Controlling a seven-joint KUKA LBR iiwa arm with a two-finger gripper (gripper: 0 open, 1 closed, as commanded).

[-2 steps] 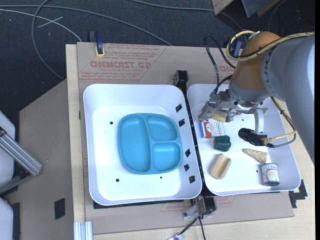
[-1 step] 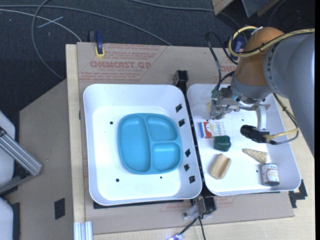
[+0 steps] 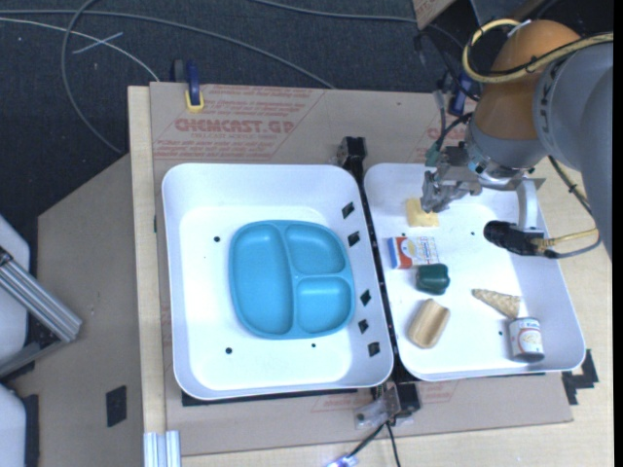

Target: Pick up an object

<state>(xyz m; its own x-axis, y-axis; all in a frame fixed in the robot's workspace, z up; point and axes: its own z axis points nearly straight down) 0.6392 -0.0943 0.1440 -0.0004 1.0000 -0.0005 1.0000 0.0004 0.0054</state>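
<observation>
The pincer [image 3: 435, 195] hangs just above a pale yellow block [image 3: 421, 214] in the right bin [image 3: 555, 290]; a blue divided tray [image 3: 290, 277] lies in the left bin [image 3: 195, 261].

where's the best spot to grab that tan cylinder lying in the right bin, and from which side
Probably across the middle of the tan cylinder, coming straight down from above. It lies on its side on the floor of the right white bin, long axis tilted slightly, so jaws set across its narrow width should close on the curved sides. The dark green rounded block sits close beyond its upper end, so stay clear of that end.
</observation>
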